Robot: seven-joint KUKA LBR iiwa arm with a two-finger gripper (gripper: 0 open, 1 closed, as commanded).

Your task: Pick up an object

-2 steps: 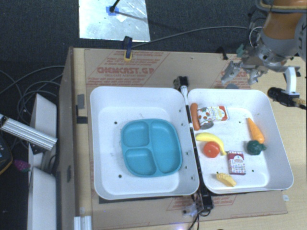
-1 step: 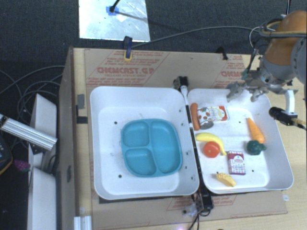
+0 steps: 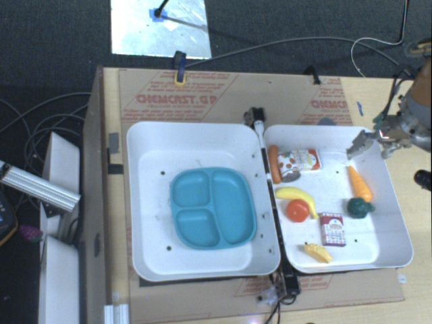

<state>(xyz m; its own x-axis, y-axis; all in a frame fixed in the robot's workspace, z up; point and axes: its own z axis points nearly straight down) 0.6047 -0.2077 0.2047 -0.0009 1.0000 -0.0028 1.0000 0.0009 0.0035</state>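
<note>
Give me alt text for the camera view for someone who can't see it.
The robot's hand hovers at the right bin's far edge, above a carrot, banana, tomato and other toy foods. The left bin holds a blue divided plate.

Both bins (image 3: 202,135) white. Divided tray (image 3: 212,206) light blue. Carrot (image 3: 360,183) orange, banana (image 3: 297,196) yellow, tomato (image 3: 298,210) red-orange, broccoli (image 3: 360,207) dk green, corn (image 3: 317,252) yellow, small box (image 3: 332,229) red w/ white patches. Tabletop (image 3: 223,93) tan w/ red lettering.
</note>
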